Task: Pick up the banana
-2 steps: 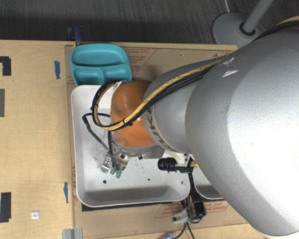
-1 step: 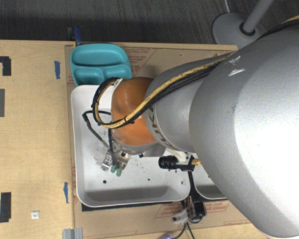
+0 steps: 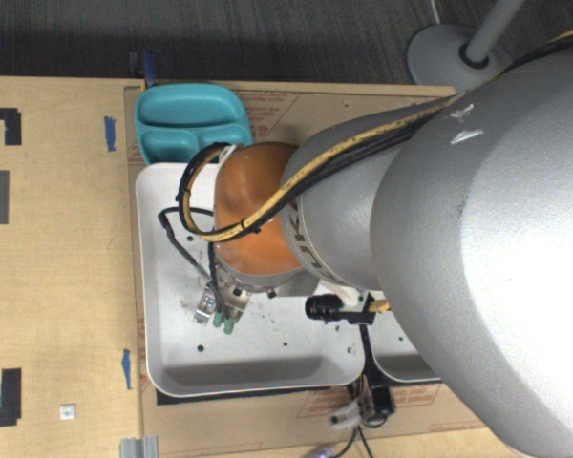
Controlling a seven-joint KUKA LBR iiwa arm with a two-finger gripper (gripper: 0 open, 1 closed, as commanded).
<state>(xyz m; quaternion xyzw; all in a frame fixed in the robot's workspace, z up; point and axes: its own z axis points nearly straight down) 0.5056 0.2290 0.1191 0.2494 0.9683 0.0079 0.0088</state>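
Hand (image 3: 220, 315): metal, green-tipped, low in left bin; grip state cannot be told.
Bin (image 3: 162, 256): smooth white, speckled.
Tray (image 3: 186, 117): teal, moulded, upper left.

Where and how the banana lies cannot be told; the arm (image 3: 439, 256) covers much of the white bin (image 3: 162, 256).

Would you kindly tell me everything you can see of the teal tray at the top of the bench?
The teal tray looks like smooth moulded plastic with rounded corners and a raised rim. A ridge divides it into at least two compartments, a wide one above and a smaller one below. It lies flat at the far edge of the left white bin, abutting or overlapping its rim. The arm's orange band hides its lower right part.
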